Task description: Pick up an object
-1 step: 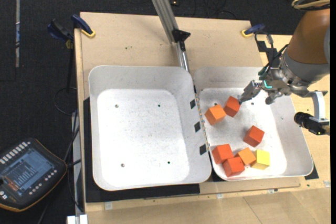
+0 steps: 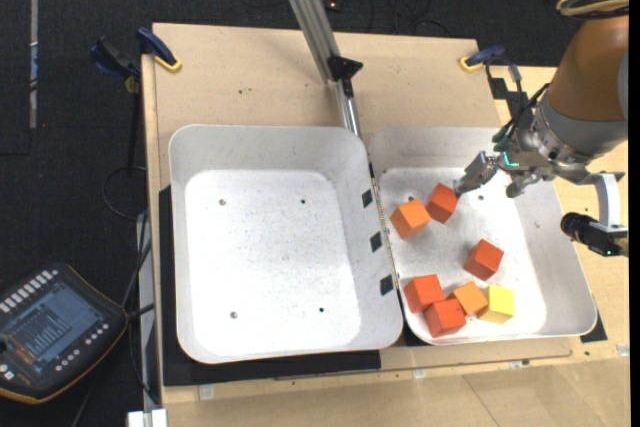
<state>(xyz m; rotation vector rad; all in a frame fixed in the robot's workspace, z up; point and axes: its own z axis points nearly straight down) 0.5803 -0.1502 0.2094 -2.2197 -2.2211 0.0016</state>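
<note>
Several small blocks lie in the right bin [image 2: 560, 245]. A red block [image 2: 443, 202] and an orange block [image 2: 410, 217] sit near the bin's upper left. Another red block [image 2: 484, 258] lies at mid bin. At the front there is a cluster of two red blocks [image 2: 423, 292] [image 2: 445, 316], an orange block [image 2: 470, 297] and a yellow block [image 2: 499, 303]. My gripper [image 2: 497, 181] hovers over the upper part of the right bin, open, with nothing between its fingers. Its left finger [image 2: 474, 177] points down toward the red block's upper right corner.
The left bin [image 2: 265, 240] lies beside the right one, their rims meeting at the middle. A metal pole [image 2: 310, 5] slants in from the top to the bins' shared edge. Clamps sit at the board's back corners.
</note>
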